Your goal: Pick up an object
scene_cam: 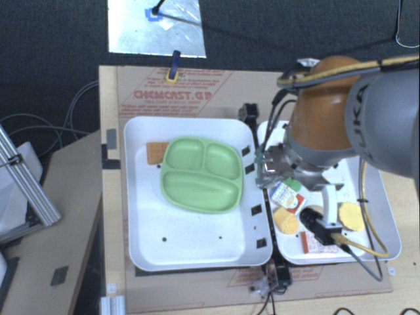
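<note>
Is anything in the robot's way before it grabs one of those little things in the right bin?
Nothing visible blocks it. The arm's wrist hangs right above the small packet and yellow pieces in the right bin.

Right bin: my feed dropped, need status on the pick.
Arm low over right bin; fingers hidden. Small packet, yellow pieces beneath, none seen held. Green divided plate in left bin.

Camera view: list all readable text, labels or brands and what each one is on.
"CHEMCAST GP" in red on the brown protective sheet behind the left bin.
"KUKA", partly cut off, on the grey arm.
Small packet in the right bin: print too small to read.
Faint red print on the sheet below the bins: blurred, unreadable.
</note>
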Tool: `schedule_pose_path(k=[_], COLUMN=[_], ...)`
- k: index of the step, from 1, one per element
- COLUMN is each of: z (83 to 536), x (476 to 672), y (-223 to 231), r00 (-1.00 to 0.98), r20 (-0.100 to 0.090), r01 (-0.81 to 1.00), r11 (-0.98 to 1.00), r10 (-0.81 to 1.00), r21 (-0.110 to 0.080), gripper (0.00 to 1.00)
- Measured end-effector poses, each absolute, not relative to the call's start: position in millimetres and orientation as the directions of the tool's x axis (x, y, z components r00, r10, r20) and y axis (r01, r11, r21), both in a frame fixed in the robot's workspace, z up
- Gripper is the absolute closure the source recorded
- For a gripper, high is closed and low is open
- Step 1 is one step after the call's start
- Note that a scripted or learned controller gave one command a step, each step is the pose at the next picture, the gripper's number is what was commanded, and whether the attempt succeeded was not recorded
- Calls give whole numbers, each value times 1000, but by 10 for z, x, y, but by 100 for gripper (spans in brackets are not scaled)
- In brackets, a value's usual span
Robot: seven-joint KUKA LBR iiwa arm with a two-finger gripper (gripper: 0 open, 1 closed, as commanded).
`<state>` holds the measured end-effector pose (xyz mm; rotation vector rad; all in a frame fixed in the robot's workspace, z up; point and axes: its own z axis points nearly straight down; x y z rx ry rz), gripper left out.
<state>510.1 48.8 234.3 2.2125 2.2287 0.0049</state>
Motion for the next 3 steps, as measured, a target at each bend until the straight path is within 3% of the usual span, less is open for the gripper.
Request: schedule_pose_path(k=[1,3], z=[2138,2330], x=[5116,5043], y=[426,458], r00=[-1,-2], r20=[0,1], r01=[1000,1000], r11=[1,2], r10=[1000,1000], r21=[-1,1], gripper=[100,100])
